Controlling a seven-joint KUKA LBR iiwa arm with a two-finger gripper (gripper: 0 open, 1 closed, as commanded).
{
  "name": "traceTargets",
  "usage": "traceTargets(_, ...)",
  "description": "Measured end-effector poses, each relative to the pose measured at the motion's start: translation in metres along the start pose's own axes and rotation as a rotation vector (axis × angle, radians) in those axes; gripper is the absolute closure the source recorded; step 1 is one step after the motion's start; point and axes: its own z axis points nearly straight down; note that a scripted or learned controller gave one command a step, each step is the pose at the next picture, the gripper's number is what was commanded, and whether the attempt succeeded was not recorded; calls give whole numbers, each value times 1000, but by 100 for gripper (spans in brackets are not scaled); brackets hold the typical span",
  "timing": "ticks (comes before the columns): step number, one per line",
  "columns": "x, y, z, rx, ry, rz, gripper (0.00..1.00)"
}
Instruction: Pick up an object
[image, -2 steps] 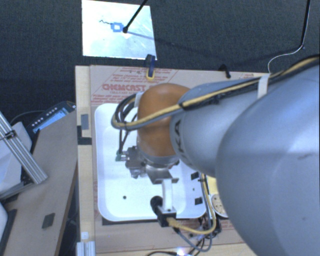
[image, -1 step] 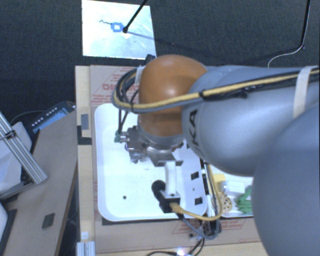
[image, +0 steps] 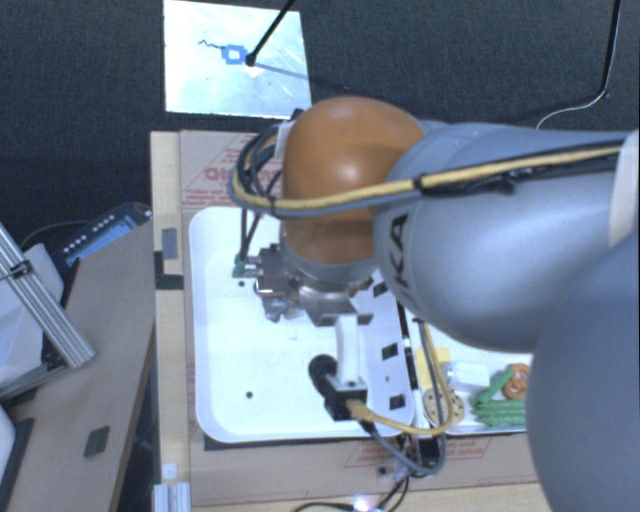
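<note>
Over smooth white bin, rounded orange-banded grey arm, knobbly green object

Even, moderately bright overhead light. Soft highlight on the orange band just above the gripper; faint shadow on the white bin floor beneath it. Glare on the reflective sheet well behind. Overall soft focus, mild grain; arm nearest the lens is blurred
</note>
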Motion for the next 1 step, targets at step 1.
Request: traceTargets(1,0,-1,24,4,-2,4,100)
